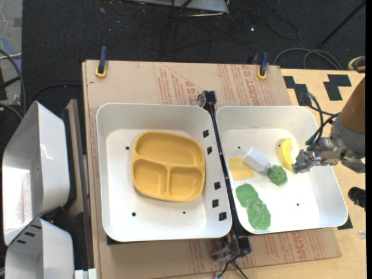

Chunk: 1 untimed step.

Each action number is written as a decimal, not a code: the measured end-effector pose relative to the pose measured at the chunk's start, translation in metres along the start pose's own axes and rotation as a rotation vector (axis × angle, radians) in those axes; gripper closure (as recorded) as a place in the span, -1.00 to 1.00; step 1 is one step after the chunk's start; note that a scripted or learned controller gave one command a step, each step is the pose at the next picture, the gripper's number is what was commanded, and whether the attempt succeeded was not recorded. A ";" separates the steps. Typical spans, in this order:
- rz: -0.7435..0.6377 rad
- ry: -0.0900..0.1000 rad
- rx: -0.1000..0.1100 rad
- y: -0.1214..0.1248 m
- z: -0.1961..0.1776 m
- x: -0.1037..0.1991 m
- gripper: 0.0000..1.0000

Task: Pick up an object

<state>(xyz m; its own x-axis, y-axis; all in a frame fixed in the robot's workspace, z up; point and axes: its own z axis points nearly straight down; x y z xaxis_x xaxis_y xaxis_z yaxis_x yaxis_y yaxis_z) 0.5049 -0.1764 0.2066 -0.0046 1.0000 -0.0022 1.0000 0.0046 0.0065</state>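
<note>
Grey gripper (pixel 301 163) on the arm (pixel 349 133) sits low over the right bin (pixel 325 211), just right of the broccoli floret (pixel 278 175) and just below the yellow banana (pixel 285 151); nothing is visibly between its fingers, and I cannot tell if they are apart or together. Left of the broccoli lie a grey-white block (pixel 256 158) and a flat yellow slice (pixel 239 168), with a green leaf piece (pixel 254 206) nearer the front. Left bin (pixel 113 214) holds a yellow divided tray (pixel 168 166).

Yellow tray (pixel 168 167); white bins (pixel 116 214); green broccoli (pixel 278 175); yellow banana (pixel 285 153).
</note>
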 end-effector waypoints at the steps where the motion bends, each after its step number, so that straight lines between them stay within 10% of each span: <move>1: 0.000 0.000 0.002 0.001 -0.027 0.000 1.00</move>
<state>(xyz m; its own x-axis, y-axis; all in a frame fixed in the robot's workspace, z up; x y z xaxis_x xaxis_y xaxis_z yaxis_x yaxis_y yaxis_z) 0.5063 -0.1765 0.2340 -0.0043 1.0000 -0.0020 1.0000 0.0043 0.0044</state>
